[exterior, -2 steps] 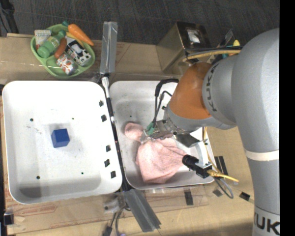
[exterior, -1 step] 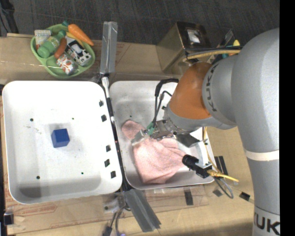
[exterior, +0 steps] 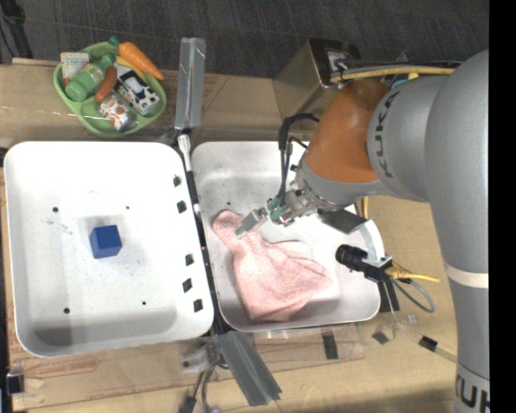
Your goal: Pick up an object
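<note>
Now we have the pincer (exterior: 256, 220) low in the right bin (exterior: 241, 157), just over the far-left corner of the pink cloth (exterior: 275, 269) — whether its fingers are spread or pressed together we cannot tell. The cloth lies crumpled across that bin's near half. In our judgement, the grab goes best at a raised fold, pressing down into the fabric before closing, then lifting straight up. A blue cube (exterior: 106, 240) sits alone in the left bin (exterior: 34, 166) — well apart.
</note>
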{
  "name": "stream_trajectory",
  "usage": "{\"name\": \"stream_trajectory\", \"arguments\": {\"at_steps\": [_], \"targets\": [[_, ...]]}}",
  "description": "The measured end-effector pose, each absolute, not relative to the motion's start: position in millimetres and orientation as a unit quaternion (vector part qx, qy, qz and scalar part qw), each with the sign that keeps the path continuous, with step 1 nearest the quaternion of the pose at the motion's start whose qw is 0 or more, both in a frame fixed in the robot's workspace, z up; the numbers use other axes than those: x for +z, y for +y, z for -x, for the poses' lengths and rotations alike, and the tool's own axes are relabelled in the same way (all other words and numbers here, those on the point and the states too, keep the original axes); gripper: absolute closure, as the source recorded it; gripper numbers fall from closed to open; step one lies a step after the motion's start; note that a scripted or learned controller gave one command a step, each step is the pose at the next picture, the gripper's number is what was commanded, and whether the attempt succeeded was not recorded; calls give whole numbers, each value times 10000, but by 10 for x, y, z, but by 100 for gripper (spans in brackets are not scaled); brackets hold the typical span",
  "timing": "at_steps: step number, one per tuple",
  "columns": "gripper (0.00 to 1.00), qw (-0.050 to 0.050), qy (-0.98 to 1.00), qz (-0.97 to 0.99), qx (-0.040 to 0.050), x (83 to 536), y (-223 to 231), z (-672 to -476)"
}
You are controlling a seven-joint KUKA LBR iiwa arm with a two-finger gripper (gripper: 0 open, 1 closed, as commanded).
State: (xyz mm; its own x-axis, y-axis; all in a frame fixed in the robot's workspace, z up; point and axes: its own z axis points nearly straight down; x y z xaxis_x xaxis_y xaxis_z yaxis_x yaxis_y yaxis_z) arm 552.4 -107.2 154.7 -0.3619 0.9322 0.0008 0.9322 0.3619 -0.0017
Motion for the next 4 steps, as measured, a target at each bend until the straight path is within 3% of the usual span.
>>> {"name": "stream_trajectory", "arguments": {"at_steps": [1, 2, 3, 4], "targets": [[100, 13, -8266, 5628, 10, 1641, -1067, -5529], [100, 30, -8000, 5999, 15, 1328, -1005, -5530], [0, 28, -8000, 6000, 15, 1328, -1006, -5531], [0, 19, -8062, 5917, 11, 908, -992, -5242]]}}
